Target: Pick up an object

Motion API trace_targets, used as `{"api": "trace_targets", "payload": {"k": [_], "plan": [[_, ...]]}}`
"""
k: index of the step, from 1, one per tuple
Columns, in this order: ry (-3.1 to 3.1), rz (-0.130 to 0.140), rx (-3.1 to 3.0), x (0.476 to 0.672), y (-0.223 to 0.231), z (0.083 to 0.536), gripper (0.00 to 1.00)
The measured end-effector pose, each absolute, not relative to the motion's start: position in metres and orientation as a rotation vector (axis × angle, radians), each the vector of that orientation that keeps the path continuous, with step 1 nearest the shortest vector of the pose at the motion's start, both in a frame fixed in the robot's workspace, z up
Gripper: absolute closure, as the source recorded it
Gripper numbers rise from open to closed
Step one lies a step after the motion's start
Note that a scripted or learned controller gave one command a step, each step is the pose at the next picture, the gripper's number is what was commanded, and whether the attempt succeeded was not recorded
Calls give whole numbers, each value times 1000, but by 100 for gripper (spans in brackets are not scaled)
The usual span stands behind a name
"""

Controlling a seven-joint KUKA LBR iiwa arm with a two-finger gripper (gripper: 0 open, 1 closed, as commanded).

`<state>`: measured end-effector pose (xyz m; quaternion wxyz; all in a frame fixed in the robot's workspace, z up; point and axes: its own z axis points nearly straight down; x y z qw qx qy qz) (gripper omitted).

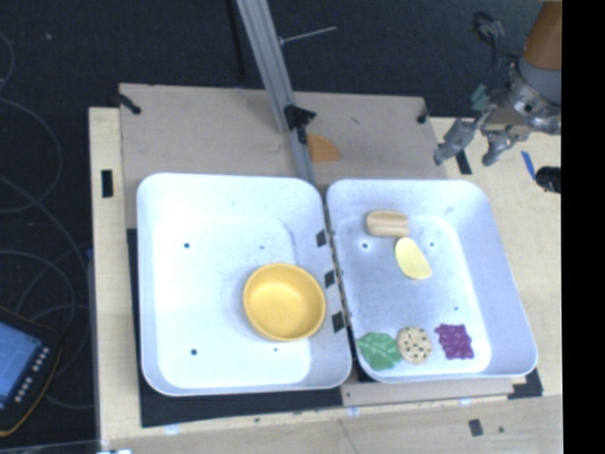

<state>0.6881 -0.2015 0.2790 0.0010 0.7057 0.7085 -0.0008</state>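
Observation:
My gripper [470,149] hangs above the bench at the upper right, just past the far right corner of the right bin [492,253]. Its two fingers [447,146] are spread apart with nothing between them. In the right bin lie a tan bread roll [387,223], a pale yellow oval piece [412,259], a green leaf [378,350], a chocolate-chip cookie [413,344] and a purple grape bunch [455,340]. A yellow bowl [284,302] sits upright in the left bin [189,253], near its right side.
A grey metal pole [269,64] slants down from the top to the seam between the bins. A small orange block [322,148] lies on the bench behind the bins. A tablet [19,367] sits at the lower left, off the bench.

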Motion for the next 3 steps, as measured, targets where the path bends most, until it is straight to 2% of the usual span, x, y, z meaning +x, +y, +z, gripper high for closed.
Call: {"api": "trace_targets", "payload": {"k": [1, 3], "plan": [[2224, -5, 2215, 688, -202, 279, 0], [2221, -7, 2221, 680, -207, 195, 0]]}}
